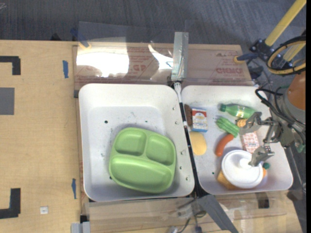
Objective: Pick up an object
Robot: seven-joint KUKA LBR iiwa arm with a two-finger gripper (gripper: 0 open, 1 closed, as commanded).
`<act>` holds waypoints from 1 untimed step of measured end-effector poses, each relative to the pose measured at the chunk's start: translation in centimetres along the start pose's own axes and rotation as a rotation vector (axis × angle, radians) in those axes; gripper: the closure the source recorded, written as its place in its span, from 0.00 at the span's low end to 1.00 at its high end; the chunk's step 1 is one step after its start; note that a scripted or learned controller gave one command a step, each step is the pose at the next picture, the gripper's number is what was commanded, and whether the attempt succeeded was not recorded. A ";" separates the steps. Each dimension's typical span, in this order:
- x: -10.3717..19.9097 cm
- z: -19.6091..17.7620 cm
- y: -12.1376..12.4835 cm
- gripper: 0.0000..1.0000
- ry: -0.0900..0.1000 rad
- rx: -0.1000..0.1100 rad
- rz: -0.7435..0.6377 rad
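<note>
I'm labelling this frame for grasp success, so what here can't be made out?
- Gripper: whether it touches the white bowl or the pink packet under it can't be judged from this slanted overhead view.
- Orange thing: mostly hidden under the white bowl.
- Small box: print too small to read.
- Arm: cut off by the right edge.
</note>
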State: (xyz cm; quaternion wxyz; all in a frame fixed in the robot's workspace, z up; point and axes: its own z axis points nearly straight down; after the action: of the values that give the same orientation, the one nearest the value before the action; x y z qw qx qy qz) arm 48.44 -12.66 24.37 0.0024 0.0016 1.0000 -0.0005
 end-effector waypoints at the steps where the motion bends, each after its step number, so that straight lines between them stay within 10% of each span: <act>1: -7.3 15.4 1.9 0.00 -0.009 0.000 0.208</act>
State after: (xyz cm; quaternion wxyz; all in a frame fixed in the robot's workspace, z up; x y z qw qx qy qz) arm 55.77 -10.83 8.97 0.0068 0.1056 0.9944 0.0000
